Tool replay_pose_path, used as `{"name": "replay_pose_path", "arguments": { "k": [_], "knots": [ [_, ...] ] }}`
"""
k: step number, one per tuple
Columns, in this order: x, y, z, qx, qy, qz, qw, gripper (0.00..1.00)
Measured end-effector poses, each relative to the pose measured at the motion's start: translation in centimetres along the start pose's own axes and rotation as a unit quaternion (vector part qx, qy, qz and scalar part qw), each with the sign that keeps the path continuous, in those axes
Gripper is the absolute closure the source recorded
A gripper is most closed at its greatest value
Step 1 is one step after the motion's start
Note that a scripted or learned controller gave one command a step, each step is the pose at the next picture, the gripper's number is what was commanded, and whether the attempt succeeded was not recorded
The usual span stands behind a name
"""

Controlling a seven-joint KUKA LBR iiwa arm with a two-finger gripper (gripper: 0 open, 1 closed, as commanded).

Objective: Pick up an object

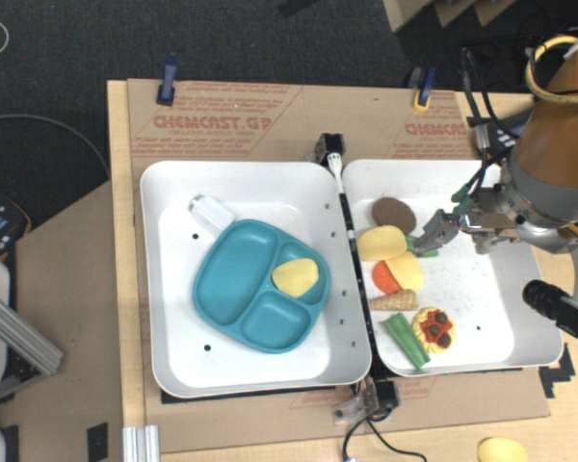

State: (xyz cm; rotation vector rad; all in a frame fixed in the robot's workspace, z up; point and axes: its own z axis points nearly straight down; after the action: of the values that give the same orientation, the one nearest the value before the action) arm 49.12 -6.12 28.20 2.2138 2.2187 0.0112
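Several toy foods lie along the left side of the right bin (491, 306): a brown round piece (393, 212), a yellow piece (380, 243), an orange piece (385, 276) beside another yellow one (407, 272), a tan cone (393, 302), a green stick (405, 340) and a small pizza-like disc (434, 328). My gripper (432, 240) hangs low over the right bin, just right of the upper yellow piece and touching or nearly touching it. Nothing is seen held in it.
The left bin (169, 287) holds a teal divided plate (236, 282) with a pale yellow piece (295, 276) in one compartment, and a clear small object (210, 212) by its upper left. The arm's orange-banded body (554, 142) looms over the right bin's far right.
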Motion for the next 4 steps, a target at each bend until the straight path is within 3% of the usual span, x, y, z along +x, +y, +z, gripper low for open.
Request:
{"name": "replay_pose_path", "arguments": {
  "k": [1, 2, 3, 4],
  "knots": [
    [0.0, 0.0, -0.5, 0.003, 0.000, 0.001, 1.0000, 1.00],
    [7.8, -0.6, -8.9, 0.000, 0.002, -0.004, 1.0000, 1.00],
    [13.0, -1.1, -6.3, 0.007, 0.001, -0.002, 1.0000, 1.00],
    [16.9, -0.8, -26.1, -0.004, 0.003, -0.001, 1.0000, 1.00]
  ]
}}
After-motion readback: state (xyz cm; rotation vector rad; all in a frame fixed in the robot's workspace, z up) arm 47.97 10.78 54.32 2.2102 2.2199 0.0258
